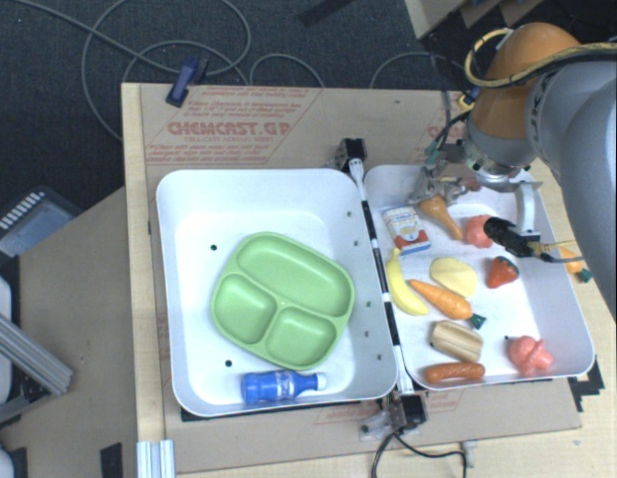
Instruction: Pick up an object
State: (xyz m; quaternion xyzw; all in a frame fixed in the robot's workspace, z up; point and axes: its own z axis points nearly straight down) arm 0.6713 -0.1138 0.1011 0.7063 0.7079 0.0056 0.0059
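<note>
Near edge first: blue bottle [279,386] lies flat in the left bin [179,297], long axis left-right, label not readable. Right bin [577,352], near end: sausage [453,372] and bread roll [456,341], pink lump [527,353] to their right. Mid bin: carrot [443,300] lies on a diagonal, green end near-right; banana [400,285] runs near-far along the left wall, pale yellow piece [454,275] sits just beside the carrot, strawberry [502,271] to the right. Green tray [281,300] with three compartments sits in the middle of the left bin. Further back: small carton [407,229] with red and blue print, text too small to read; orange cone [441,216] just right of it, long axis diagonal, far-left to near-right. Claw [451,180] is at the far end of the right bin, under the orange band; can't tell its opening, wrist and cables hide the tips. Nothing visibly in it. Key relation: the cone is the closest object, just on the near side of the claw, top end almost under it. My read: that's the target, and a grasp should close across the diagonal axis; the carton touching or nearly touching on the left may get in the way. Bench [239,127] sheet reads "CHEMCAST G.P" in red, repeated faintly in other spots.
</note>
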